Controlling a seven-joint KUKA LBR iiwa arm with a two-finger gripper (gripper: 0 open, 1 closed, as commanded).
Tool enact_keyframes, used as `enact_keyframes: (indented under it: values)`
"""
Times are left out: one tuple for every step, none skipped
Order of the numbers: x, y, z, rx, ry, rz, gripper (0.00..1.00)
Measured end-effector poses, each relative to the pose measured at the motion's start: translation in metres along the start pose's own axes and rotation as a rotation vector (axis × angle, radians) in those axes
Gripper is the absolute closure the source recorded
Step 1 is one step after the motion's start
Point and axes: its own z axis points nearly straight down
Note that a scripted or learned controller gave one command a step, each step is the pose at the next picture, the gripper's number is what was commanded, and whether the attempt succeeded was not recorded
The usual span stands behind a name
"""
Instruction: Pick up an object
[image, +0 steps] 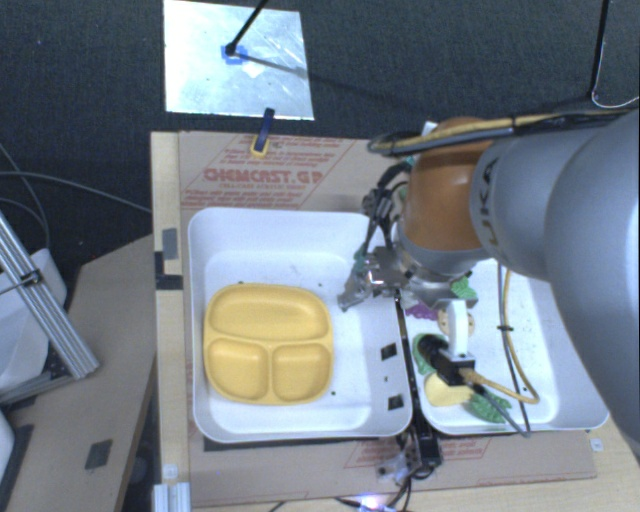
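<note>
A slanted overhead look at a bench (115, 330) carrying a flat brown cardboard sheet (270, 172), with two shallow white bins side by side on it. At the cardboard's far edge lies a small blue and yellow item (263, 134).

The left bin (250, 228) holds a yellow divided tray (268, 341) with three compartments. It lies flat towards the bin's near-left corner, and its left side is close to the bin's left wall. Two small black bits (389, 352) lie near the bin's right wall.

The gripper (355, 288) hangs above the right edge of the left bin, just right of the tray's far-right corner and apart from it. Whether its pincer is apart or together cannot be told from this angle.

The grey arm (565, 190) with its orange band (445, 200) reaches in from the right and covers much of the right bin (570, 400). Along that bin's left edge lie a purple scrap (420, 313), a pale yellow piece (447, 393) and a green item (490, 408) near the near edge. Another green piece (465, 290) peeks out beside the wrist.
</note>
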Motion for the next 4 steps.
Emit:
enact_keyframes:
  values:
    - [0.091,-0.018,0.086,-0.013,-0.001,0.0,0.0]
    - [0.037,0.034,-0.018,-0.022,-0.003,0.012,0.0]
    - [0.095,0.089,-0.03,-0.015,0.001,0.0,0.0]
    - [0.143,-0.015,-0.018,0.0,0.0,-0.002,0.0]
